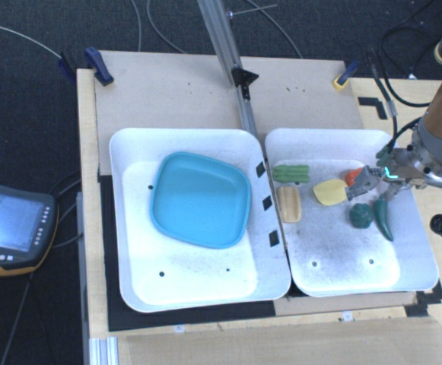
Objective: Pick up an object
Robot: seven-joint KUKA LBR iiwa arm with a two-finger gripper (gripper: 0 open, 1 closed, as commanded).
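The gripper (367, 182) hangs low over the right bin (342, 276), just beside an orange piece (354, 177) and a yellow piece (330, 193); whether its fingers are open cannot be told. This looks like the reaching step. Next it needs to settle squarely over one piece and close.

A plate (201, 199) lies in the left bin (129, 150); several small toys (332, 192) lie clustered in the right bin (342, 276).

Wooden bench (167, 90) w/ two white bins – left bin (129, 204) & right bin (411, 257) – side by side
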